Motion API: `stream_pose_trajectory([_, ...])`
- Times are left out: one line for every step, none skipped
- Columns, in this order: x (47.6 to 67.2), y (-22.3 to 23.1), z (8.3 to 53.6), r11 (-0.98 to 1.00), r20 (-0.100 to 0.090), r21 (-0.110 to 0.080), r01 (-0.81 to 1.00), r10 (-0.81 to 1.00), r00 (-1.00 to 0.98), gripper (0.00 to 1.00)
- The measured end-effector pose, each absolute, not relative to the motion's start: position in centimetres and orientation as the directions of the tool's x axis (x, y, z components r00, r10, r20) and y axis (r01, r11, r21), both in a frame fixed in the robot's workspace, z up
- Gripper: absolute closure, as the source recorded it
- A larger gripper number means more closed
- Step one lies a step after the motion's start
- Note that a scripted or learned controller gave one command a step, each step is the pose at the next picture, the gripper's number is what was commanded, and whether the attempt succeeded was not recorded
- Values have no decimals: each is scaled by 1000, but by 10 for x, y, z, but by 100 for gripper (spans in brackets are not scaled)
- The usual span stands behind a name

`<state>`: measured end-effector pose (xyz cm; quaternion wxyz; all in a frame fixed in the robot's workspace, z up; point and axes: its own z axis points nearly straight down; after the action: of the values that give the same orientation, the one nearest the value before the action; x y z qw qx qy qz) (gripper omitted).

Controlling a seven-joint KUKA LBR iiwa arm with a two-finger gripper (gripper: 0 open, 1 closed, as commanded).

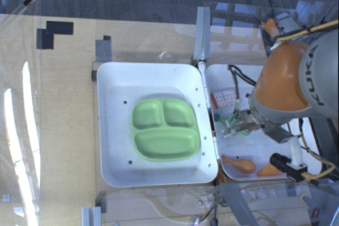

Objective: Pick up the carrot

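The carrot [269, 170] is a bright orange piece lying at the front of the right bin [214, 79], partly covered by a black part of the arm. My gripper [239, 123] hangs over the middle of that bin, behind and to the left of the carrot, just above a small green object [232, 127]. The carrot lies apart from the gripper. The arm's orange band [280, 79] and grey body hide the bin's right half.
A brownish-orange drumstick-shaped item [239, 164] lies at the front left of the right bin, left of the carrot. A red-and-white packet [223, 98] sits near the back left. The left bin [114, 114] holds a green divided plate [165, 129].
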<state>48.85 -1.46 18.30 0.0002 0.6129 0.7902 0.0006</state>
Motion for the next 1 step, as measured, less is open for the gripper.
stream_pose_trajectory([489,-9,183,646,0,2,763,763,-646,100])
